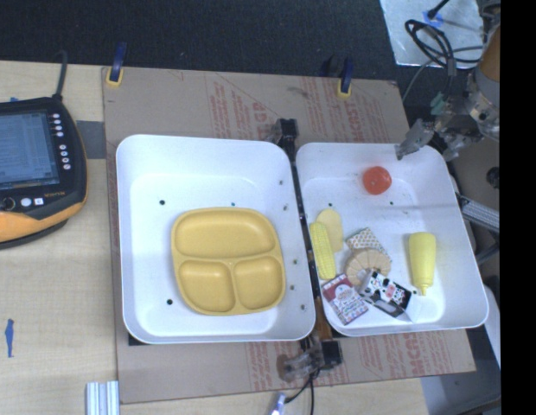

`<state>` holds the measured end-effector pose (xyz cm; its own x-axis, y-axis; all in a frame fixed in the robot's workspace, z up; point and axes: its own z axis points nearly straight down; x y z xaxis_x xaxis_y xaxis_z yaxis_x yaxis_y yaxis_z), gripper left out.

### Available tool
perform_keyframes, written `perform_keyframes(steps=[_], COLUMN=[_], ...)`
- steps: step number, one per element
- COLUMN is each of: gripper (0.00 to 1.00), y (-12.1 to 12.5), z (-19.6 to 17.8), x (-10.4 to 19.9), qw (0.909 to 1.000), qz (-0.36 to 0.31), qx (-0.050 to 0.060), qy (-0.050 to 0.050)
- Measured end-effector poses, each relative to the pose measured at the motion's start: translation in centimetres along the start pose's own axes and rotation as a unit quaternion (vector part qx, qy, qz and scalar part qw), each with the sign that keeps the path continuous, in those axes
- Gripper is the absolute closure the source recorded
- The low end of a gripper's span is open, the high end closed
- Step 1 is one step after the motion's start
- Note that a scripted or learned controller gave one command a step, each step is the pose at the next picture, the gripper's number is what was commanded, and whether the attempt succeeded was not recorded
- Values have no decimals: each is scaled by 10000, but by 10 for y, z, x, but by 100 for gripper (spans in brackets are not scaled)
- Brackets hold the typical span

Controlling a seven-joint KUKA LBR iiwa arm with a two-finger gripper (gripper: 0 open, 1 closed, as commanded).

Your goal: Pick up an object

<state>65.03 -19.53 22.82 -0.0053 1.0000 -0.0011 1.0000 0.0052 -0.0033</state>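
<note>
Jaws' state unclear; gripper (421,142) at right bin (458,318) corner, near tomato (377,180)

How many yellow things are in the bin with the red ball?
3. The corn cob lies by the right bin's left wall, a pale yellow piece touches it above, and the yellow bottle lies near the right side. Others may hide under the pile.

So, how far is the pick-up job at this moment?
Nothing looks picked up. The gripper hangs at the far right corner of the right bin, with nothing seen between its fingers. The red ball lies closest to it; the yellow bottle and the corn lie in the bin too. Reaching, grasping and lifting all remain.
</note>
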Motion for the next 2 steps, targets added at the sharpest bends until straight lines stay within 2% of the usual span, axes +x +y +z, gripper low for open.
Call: perform_keyframes(steps=[1, 2], gripper=[0, 0], y=[6, 6], z=[102, 136], x=[28, 32], qw=[10000, 10000], qz=[-5, -14], qx=[15, 13], qy=[4, -1])
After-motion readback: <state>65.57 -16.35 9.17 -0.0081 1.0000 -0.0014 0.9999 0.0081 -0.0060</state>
